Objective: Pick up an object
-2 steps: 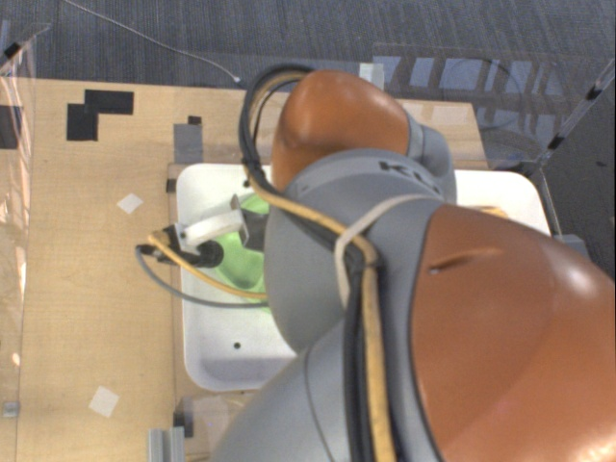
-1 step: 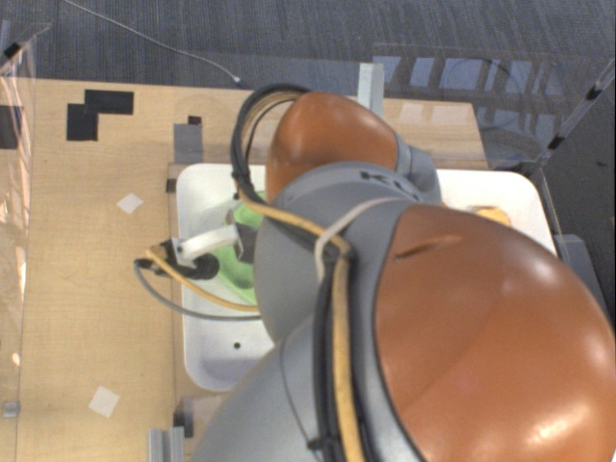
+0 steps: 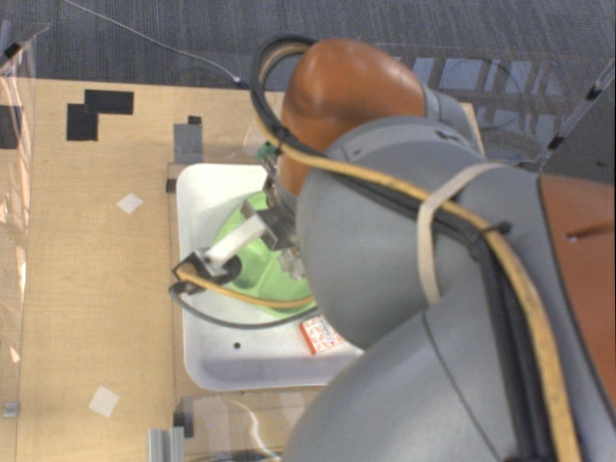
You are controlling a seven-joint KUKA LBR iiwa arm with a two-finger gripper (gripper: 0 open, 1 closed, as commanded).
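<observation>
The gripper (image 3: 280, 231), its opening impossible to tell, sits low over the green object (image 3: 265, 272) at the white bin's (image 3: 207, 364) three o'clock, probably mid-grasp; next calls for closing firmly and lifting straight.

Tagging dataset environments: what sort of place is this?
Probably a robotics lab bin-picking cell: a grey arm reaches into a white bin on a pale wooden bench, with grey carpet beyond it and black patches marked on the benchtop.
</observation>
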